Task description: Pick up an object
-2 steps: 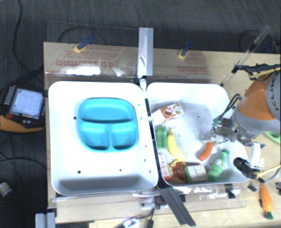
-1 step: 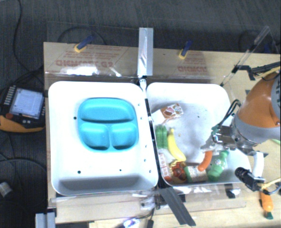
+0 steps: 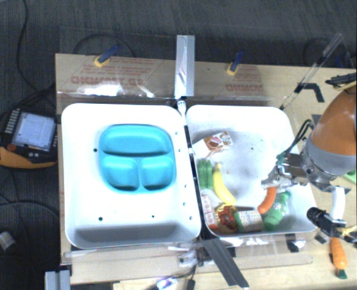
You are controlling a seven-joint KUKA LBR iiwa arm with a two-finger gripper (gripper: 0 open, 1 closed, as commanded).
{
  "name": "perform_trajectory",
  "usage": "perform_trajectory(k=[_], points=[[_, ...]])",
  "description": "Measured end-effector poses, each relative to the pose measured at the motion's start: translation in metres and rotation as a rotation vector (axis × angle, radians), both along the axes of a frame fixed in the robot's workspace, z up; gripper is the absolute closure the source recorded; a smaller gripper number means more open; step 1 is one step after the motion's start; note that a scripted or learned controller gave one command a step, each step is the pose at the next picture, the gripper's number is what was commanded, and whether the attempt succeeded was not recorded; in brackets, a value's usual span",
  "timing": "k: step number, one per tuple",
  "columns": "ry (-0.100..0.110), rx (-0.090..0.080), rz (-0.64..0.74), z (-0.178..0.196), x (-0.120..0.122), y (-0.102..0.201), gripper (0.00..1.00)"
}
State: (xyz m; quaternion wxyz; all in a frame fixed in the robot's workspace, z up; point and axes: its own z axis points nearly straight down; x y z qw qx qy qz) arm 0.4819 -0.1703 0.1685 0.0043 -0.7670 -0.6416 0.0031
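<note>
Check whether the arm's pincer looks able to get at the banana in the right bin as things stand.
Probably yes. The banana lies uncovered on top, beside the green item, and the pincer is already low inside the right bin with bare floor between them.

Dark grey carpet (image 3: 106, 11) surrounds the wooden bench (image 3: 275, 80). A handheld control pendant (image 3: 24, 138) lies on the floor, far left of the gripper.

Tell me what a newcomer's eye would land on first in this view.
First, the bright blue divided tray, alone in the left bin. Next, the cluster of toy food along the right bin's near-left side: a yellow banana beside a green piece, with a carrot closer to the arm. Last, the grey and orange arm coming in from the right, its hand low over the carrot.
</note>
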Motion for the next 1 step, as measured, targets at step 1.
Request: perform_trajectory(k=[1], points=[[0.001, 0.000, 0.057, 0.0321, 0.0149, 0.0468, 1.00]])
